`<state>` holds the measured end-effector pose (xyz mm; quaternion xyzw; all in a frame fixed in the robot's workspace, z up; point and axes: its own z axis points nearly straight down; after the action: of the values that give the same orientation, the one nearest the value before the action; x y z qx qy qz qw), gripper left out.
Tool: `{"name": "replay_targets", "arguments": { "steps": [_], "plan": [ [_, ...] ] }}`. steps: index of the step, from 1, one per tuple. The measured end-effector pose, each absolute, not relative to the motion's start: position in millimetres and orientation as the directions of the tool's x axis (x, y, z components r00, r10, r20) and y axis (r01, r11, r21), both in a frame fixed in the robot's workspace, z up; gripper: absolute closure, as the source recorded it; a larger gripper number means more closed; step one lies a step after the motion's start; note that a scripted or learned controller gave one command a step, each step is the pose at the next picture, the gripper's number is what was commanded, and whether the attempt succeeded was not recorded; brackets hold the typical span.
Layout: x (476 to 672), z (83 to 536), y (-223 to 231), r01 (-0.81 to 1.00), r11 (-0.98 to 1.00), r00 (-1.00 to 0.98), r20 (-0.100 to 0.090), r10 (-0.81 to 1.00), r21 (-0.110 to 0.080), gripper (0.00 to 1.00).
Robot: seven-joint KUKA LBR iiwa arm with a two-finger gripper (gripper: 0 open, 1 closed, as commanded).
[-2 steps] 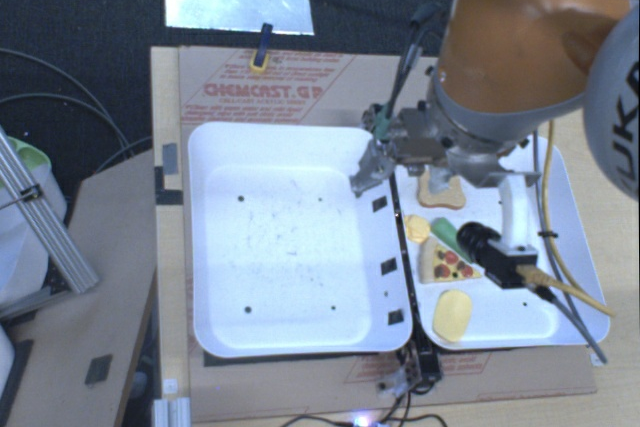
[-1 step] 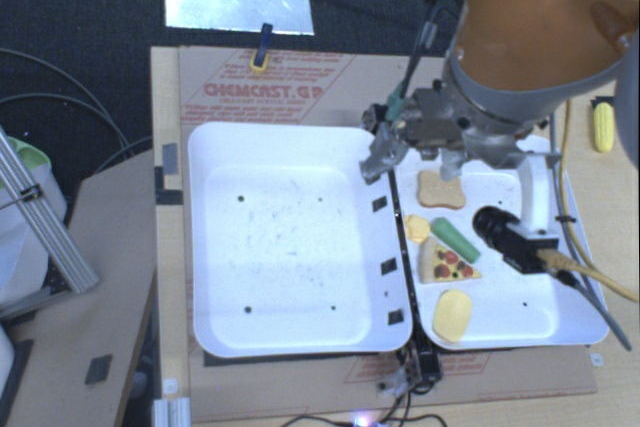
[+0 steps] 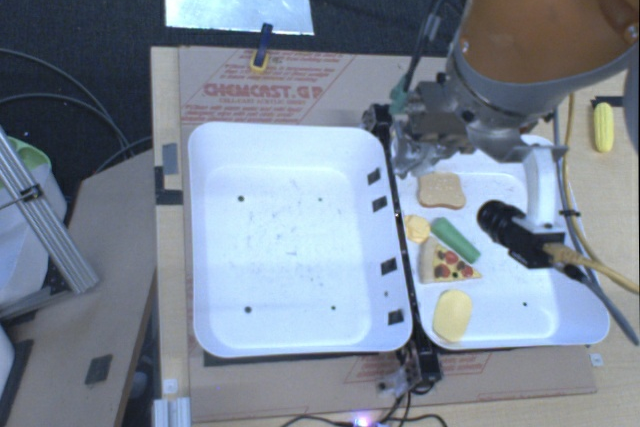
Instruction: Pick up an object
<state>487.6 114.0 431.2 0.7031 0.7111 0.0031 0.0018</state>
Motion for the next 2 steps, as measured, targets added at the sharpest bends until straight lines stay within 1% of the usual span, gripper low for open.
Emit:
{"name": "replay_targets", "arguments": {
  "steps": [1,2],
  "plan": [
    [486.9,530.2,47.6,1.000,-0.005,0.005,0.001,1.000,0.015,1.00],
    [486.6,488.2,-10.2,1.000,-0.005,0.005,-0.001,1.000,0.001,1.00]
  ]
}}
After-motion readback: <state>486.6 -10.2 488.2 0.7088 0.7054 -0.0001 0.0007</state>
